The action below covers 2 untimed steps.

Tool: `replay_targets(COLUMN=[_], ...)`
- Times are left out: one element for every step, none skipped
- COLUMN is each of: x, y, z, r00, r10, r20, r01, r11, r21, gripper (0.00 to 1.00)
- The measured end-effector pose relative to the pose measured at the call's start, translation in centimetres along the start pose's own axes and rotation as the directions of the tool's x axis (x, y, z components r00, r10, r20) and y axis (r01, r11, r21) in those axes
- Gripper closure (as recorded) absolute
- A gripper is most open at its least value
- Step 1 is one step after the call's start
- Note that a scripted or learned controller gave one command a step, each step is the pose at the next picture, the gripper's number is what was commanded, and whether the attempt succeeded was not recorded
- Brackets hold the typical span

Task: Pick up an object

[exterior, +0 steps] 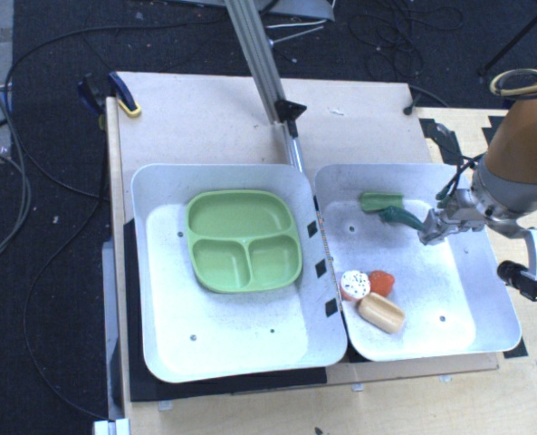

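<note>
Two shallow white bins sit side by side on the bench. The left bin (159,333) holds one thing: a green plate (244,240) with three compartments, lying flat toward the back of the bin.

The right bin (467,324) holds four loose things. Near its back wall lies one green piece (380,202), and just in front of it, touching or nearly so, one darker teal piece (400,216) that stretches toward the arm. Near the bin's front left corner sits a cluster of three: one white round piece with specks (355,285), one red piece (380,283) just to its right, and one tan bread-like roll (380,313) in front of both, all close together or touching.

The single arm (517,148) reaches in over the right bin's right side, its orange band above the grey wrist. The gripper (429,231) hangs low at the end of the teal piece, right beside it; whether it touches cannot be told. Its tip is small and blurred, so nothing can be said about a grasp.
</note>
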<state>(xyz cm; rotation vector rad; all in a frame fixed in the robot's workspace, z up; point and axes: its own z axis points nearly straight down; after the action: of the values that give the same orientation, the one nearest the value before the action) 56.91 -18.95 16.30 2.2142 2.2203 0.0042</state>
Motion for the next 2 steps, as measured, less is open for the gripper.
replay_targets(x=[0.2,0.2], y=[0.9,1.1], z=[-4.7,-9.1], r00=[1.000,1.000], r10=[-0.001,0.000], r20=[0.000,0.000], r01=[0.001,0.000], r11=[1.000,1.000], r21=[0.000,0.000], gripper=[1.00,1.00])
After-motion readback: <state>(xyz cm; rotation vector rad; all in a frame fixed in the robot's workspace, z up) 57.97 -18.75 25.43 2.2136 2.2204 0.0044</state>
